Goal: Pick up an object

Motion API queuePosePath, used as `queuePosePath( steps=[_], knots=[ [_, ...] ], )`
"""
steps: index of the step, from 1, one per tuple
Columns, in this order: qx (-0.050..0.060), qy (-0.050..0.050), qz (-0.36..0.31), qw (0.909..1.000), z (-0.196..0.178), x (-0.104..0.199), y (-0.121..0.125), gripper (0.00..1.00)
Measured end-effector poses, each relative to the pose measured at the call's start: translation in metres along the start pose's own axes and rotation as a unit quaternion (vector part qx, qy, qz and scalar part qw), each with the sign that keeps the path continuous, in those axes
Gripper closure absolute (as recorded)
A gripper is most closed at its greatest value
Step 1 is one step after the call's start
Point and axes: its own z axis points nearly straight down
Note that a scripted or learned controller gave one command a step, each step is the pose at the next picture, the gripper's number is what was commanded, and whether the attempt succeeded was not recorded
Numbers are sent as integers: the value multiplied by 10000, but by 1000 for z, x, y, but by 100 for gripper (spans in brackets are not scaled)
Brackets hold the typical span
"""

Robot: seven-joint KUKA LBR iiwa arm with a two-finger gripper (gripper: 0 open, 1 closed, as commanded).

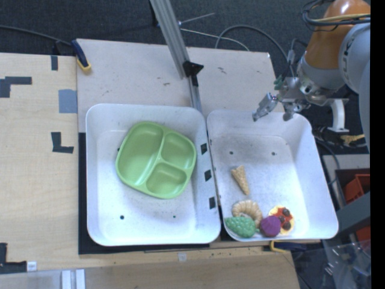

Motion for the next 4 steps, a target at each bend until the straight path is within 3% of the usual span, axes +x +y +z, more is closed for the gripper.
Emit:
queuePosePath(
  steps=[2, 3, 4],
  knots=[
    [5, -1, 5, 10000, 101, 2, 4, 0],
    [-18, -4, -6, 10000, 87, 2, 6, 100],
    [-43, 5, -1, 10000, 41, 11, 6, 100]
  ],
)
